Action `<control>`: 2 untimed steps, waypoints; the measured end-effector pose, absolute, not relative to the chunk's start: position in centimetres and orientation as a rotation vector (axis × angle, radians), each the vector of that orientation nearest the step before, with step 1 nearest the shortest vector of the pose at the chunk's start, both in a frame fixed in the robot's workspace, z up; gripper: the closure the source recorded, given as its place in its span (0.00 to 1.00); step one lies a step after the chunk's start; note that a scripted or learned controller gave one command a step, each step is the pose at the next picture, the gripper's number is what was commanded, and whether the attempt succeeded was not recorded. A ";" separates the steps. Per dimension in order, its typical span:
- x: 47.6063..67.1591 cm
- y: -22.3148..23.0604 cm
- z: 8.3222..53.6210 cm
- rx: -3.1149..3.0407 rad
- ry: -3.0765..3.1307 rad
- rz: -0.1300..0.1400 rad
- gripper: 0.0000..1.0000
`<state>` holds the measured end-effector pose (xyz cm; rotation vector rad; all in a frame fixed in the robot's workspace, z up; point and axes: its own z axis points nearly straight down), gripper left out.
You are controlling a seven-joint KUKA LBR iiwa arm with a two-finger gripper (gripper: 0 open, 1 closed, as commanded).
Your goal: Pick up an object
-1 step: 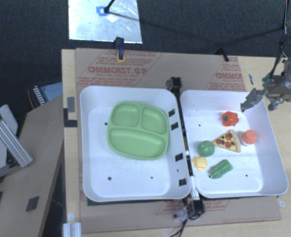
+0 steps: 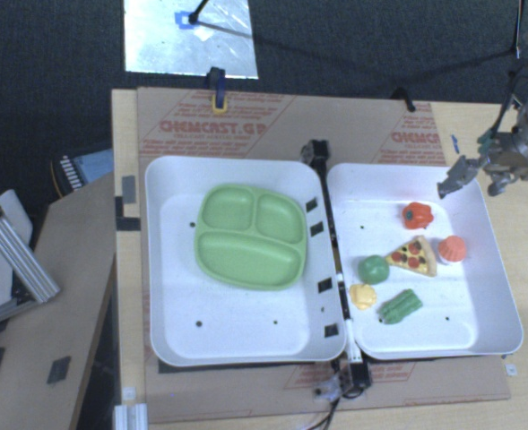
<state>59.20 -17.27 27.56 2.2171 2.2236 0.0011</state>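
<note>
Camera view looks down on a pale wooden tabletop (image 2: 84, 267) covered by a printed cardboard sheet (image 2: 246, 119), with dark carpet (image 2: 48, 52) behind it. Two white bins sit side by side: the left bin (image 2: 169, 240) holds a green divided plate (image 2: 250, 236), and the right bin (image 2: 488, 276) holds a red tomato (image 2: 417, 213), pizza slice (image 2: 413, 256), pink toy (image 2: 452, 248), green ball (image 2: 373, 269), yellow piece (image 2: 363, 296) and green vegetable (image 2: 399, 305). The jaws (image 2: 474, 176) hang spread and released above the right bin's far edge, holding nothing.
</note>
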 end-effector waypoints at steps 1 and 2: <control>58.6 -17.7 23.1 2.220 2.223 -0.001 0.00; 58.1 -18.6 18.2 2.221 2.224 -0.002 0.00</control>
